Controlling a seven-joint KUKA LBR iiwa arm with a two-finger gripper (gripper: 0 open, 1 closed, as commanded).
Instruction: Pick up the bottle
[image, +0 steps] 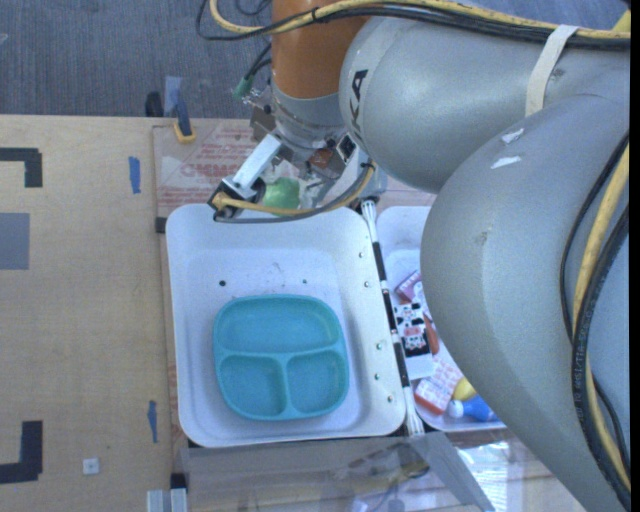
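Note:
My gripper (292, 183) hangs over the back rim of the left bin (190, 300), below the orange wrist band. A pale green rounded thing (283, 193) shows right under the gripper, and I cannot tell whether it is gripped. In the right bin (392, 232), near its front edge, lies a small blue bottle with a yellow cap (470, 408), largely covered by the arm's grey body.
A teal divided plate (282, 356) fills the middle and front of the left bin. In the right bin lie a red and white box (438, 390) and black-and-white patterned packets (412, 322). The arm covers most of the right bin.

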